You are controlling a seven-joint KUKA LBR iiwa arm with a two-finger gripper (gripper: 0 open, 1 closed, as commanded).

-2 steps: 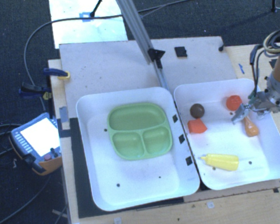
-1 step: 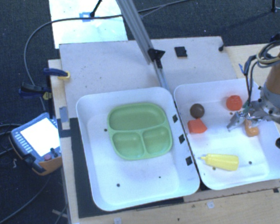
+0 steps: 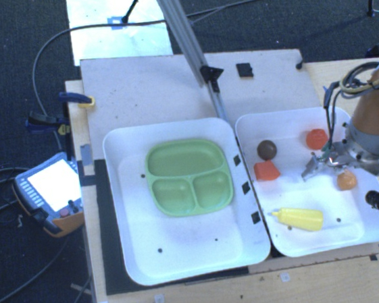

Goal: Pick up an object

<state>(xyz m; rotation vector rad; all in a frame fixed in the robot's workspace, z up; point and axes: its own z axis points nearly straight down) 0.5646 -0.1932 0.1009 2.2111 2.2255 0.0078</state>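
The right bin point(image 3: 372, 232) holds several small objects. A brown ball point(image 3: 267, 149) and a red block point(image 3: 266, 170) sit at its left side. A red-orange round piece point(image 3: 316, 138) lies near the back. A yellow bottle point(image 3: 302, 219) lies on its side near the front. My gripper point(image 3: 317, 165) hangs low over the middle of this bin, its metal fingers point(image 3: 308, 170) open with nothing between them. A small orange object point(image 3: 346, 180) lies just right of the fingers, under the wrist.
The left bin point(image 3: 140, 255) carries a green divided plate point(image 3: 190, 176). A grey metal pole point(image 3: 186, 35) slants in from the top to the gap between the bins. A handheld pendant point(image 3: 50, 192) lies on the floor at the left.
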